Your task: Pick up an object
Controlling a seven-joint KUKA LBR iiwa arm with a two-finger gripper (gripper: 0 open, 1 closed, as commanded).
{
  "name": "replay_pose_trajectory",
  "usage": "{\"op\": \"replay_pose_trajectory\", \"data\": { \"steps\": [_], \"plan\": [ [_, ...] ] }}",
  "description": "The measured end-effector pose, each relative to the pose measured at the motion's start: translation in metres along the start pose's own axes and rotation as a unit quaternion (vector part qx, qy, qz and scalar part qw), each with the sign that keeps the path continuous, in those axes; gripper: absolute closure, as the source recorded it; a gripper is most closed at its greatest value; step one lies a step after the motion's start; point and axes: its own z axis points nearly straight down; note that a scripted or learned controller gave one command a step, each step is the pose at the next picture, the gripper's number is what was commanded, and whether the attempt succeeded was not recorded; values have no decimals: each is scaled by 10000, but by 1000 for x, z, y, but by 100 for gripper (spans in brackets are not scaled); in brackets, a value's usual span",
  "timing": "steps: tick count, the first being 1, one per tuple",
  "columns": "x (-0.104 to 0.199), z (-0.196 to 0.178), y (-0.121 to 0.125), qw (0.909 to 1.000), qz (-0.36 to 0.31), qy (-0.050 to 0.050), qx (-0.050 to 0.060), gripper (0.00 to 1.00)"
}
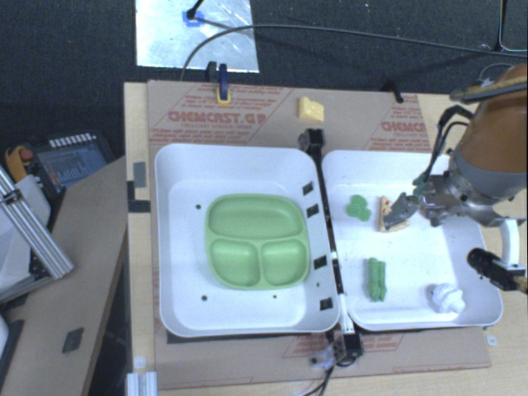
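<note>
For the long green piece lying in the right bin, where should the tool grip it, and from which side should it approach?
Probably from straight above, closing across the middle of the long green piece. It lies flat in the right bin with its length running roughly toward and away from the camera, so its narrow width suits the tool. Bare floor on both long sides leaves room; the white object lies apart.

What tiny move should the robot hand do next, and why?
Probably lower a little straight onto the tan toast-like piece. The gripper sits right at that piece in the right bin, and no item shows between its fingers. The green broccoli-like toy lies close beside it, so sideways moves risk a bump.
</note>
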Motion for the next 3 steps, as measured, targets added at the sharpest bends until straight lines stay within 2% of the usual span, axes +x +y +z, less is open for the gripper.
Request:
{"op": "replay_pose_trajectory", "data": {
  "steps": [1, 3],
  "plan": [
    [0, -6, 2, 10000, -13, -8, -61, 0],
    [-15, 102, 11, 10000, -2, -6, -45, 0]
  ]
}}
